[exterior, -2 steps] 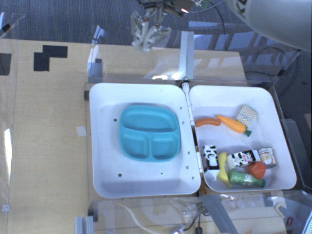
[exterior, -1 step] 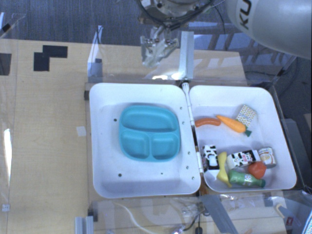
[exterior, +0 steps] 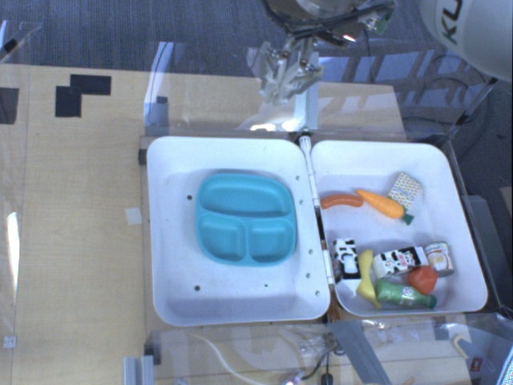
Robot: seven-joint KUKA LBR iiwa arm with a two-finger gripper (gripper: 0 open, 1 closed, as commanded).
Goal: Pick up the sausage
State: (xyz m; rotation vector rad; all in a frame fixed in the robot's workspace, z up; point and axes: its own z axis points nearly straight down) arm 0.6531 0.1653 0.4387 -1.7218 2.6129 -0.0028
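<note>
Hovering: gripper (exterior: 282,74) hanging above the bins' far edge, carrying nothing, finger state likely open but not determinable. Lying toward the camera and slightly right of it: sausage (exterior: 341,201), resting apart beside the carrot (exterior: 380,204) in the right bin (exterior: 449,175), leaving approach room.

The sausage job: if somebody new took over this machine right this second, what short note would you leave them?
Gripper: up above the far edge of the bins, nothing between its fingers; open or shut can't be told.
Sausage: lying in the right bin, near the divider, its end touching the carrot.
Blue tray: in the left bin.
Done: nothing yet.
Left: move over the sausage, descend, grasp it, lift.
</note>
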